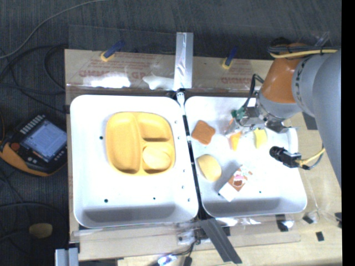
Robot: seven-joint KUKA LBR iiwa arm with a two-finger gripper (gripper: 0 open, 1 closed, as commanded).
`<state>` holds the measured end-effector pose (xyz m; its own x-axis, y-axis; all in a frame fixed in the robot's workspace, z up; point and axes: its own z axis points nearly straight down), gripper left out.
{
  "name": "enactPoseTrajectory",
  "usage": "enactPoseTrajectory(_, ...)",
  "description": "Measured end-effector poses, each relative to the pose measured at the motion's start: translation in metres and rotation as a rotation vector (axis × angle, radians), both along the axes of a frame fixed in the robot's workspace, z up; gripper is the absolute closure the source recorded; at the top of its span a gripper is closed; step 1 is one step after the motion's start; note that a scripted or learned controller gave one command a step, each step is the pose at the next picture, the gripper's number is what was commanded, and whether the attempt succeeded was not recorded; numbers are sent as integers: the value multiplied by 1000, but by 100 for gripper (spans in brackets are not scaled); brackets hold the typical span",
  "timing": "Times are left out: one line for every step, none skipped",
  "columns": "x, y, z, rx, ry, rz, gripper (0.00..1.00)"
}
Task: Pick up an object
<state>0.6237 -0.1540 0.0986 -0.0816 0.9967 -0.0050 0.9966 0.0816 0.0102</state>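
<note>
Holding a yellow divided tray (138,143), the left bin (89,204) sits beside the right bin (277,201) — bun (209,167), orange piece (203,132), small carton (235,183); hand (247,118) grip unclear.

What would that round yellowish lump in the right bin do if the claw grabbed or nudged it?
The yellowish lump looks rounded and smooth, so it may well roll or slide on the right bin when nudged. Its domed top could slip out of a two-finger pinch. It seems like toy food, so probably light, though that is a guess.
</note>
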Motion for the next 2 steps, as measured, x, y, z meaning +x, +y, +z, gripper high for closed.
enactPoseTrajectory(2, 70, 124, 3, 12, -214, 100)
enactPoseTrajectory(-33, 75, 146, 2, 13, -186, 100)
